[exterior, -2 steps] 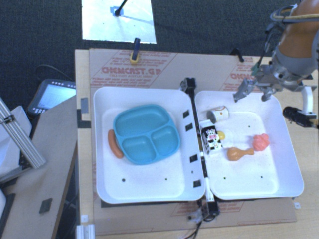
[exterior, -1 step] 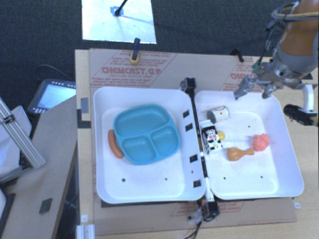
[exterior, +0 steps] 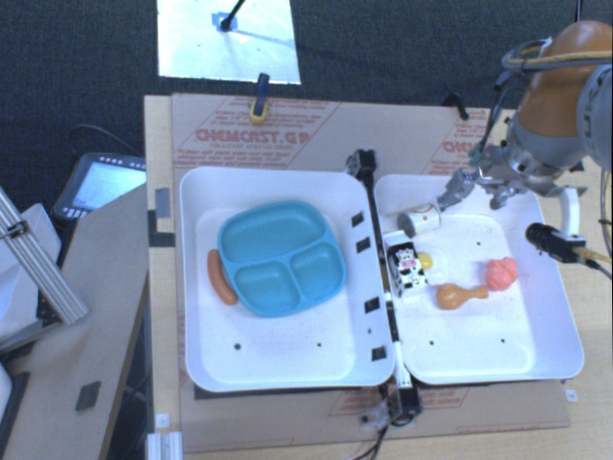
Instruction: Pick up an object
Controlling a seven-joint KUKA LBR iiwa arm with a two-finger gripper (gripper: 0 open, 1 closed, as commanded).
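Gripper [exterior: 476, 189] just beside white cylinder [exterior: 419, 220]

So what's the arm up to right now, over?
Gripper above right bin's back edge, holding nothing. Small white cylinder nearest. Nothing in the way.

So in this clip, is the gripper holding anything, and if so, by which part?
Nothing is held. The gripper is above the back edge of the right bin, with nothing between its fingers; the small white cylinder lies apart from it in the bin.
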